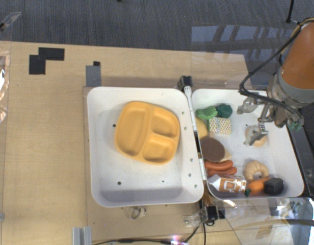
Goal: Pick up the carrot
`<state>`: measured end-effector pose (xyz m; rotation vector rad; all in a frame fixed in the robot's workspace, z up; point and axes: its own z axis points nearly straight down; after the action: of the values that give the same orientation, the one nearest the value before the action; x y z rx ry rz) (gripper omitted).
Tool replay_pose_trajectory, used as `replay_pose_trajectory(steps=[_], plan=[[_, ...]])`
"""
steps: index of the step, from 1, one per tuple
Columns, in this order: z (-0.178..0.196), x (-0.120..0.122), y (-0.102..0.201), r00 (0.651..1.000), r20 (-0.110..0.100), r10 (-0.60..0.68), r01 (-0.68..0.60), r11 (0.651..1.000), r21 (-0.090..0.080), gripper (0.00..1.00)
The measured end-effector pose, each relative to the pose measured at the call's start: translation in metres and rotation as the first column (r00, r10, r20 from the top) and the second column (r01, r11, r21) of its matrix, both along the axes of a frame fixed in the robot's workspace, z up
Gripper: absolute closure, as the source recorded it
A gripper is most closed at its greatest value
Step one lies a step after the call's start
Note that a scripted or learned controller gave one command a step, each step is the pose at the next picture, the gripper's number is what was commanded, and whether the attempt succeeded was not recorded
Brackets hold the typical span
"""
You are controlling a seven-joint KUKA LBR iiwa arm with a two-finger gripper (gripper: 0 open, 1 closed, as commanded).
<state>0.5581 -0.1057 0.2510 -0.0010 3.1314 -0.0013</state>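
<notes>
My pincer [257, 135] hangs over the right bin [294, 162], and I cannot tell its state. The carrot [256, 187] lies well toward the bin's near edge from it, between the bottle [229, 184] and a dark lump [273, 186], long axis roughly along that edge.

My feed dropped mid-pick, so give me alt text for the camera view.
The pincer hovers over the right bin, far from the carrot, which lies at the bin's near edge between a bottle and a dark object. The left bin holds a yellow tray.
</notes>
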Motion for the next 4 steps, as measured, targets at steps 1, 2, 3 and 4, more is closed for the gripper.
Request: replay_pose_trajectory(steps=[1, 2, 3, 4], plan=[[-0.045, -0.036, -0.052, 0.969, -0.001, 0.249, -0.249, 0.969, -0.003, 0.0], [-0.048, -0.051, -0.096, 0.934, -0.001, 0.357, -0.357, 0.934, -0.006, 0.0], [-0.052, -0.056, -0.101, 0.829, -0.001, 0.559, -0.559, 0.829, -0.009, 0.0], [-0.045, -0.053, -0.1, 0.51, -0.004, 0.86, -0.86, 0.51, -0.01, 0.0]])
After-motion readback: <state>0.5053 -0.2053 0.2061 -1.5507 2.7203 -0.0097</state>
